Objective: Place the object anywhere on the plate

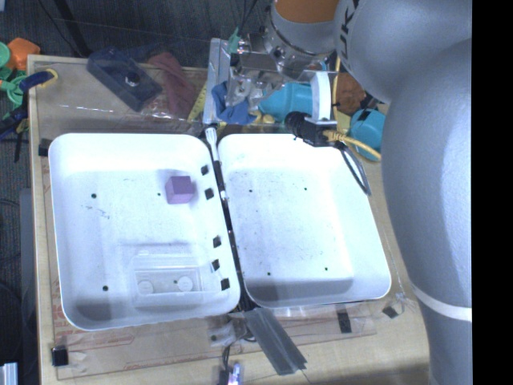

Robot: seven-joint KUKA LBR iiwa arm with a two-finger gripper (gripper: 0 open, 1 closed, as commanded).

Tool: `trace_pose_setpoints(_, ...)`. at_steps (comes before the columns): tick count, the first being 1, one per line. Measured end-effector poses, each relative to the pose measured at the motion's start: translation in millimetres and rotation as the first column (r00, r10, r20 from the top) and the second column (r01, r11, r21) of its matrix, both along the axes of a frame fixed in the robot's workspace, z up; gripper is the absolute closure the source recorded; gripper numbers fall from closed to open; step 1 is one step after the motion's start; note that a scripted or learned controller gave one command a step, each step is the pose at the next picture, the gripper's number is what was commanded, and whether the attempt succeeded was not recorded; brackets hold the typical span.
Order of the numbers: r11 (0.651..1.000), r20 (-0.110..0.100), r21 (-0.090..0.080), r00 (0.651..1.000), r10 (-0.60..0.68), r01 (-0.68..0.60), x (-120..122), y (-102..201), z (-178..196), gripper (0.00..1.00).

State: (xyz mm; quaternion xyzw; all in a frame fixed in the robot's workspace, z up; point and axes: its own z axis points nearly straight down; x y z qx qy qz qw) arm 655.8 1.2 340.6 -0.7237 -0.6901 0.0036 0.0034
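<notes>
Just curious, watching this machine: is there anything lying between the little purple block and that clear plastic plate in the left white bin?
Nothing: the camera view shows bare white bin floor between the small purple block and the clear plastic plate.

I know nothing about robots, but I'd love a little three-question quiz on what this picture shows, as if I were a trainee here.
1. True or false: the purple block lies in the right bin.
2. Which is nearer the front edge of the left bin: A) the purple block, B) the clear plate?
3. Fill in: the end effector hangs above the bench's ____ side, beyond both bins.

Key
1. False: it lies in the left bin.
2. B: the clear plate sits in front of the block, apart from it.
3. Far: near the top of the camera view, over the clutter behind the bins.
</notes>
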Motion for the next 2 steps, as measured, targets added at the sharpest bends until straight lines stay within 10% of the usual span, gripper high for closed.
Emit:
trace_pose_setpoints(1, 0.944, 0.001, 0.003, 0.944, 0.331, -0.331, 0, -1, 1, 1.00)
trace_pose_setpoints(2, 0.746, 0.004, 0.004, 0.746, 0.666, -0.666, -38, 20, -17, 1.00)
